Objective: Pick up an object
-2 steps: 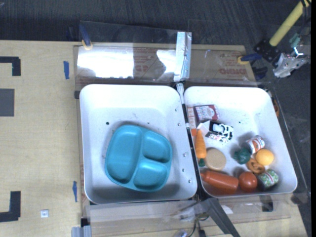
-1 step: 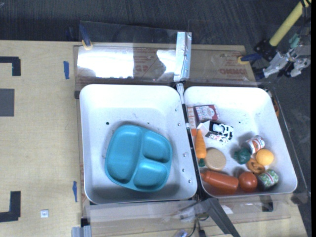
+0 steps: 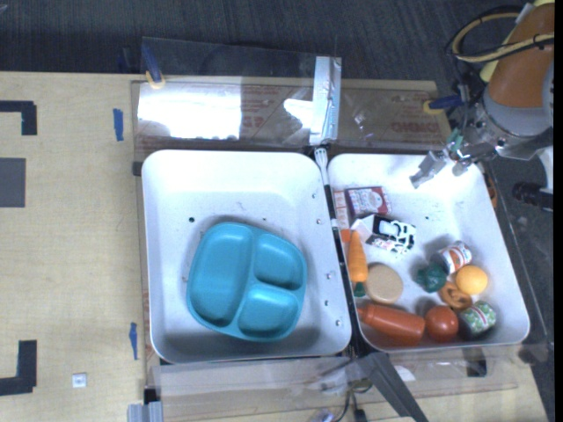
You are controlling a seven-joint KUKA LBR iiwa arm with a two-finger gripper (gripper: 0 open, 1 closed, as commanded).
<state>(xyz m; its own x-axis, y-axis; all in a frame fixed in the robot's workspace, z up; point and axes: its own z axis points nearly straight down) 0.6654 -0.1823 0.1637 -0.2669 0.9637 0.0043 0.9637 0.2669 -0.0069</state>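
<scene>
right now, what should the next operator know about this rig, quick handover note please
End effector: above the far right corner of the right bin, holding nothing.
Right bin holds the toy food, bunched along its near side: long red sausage, carrot, tan round piece, tomato, orange, a black and white item and a printed packet.
Left bin: blue divided plate.
Done: nothing picked up so far.
Left: descend on one object, grasp, lift.
</scene>
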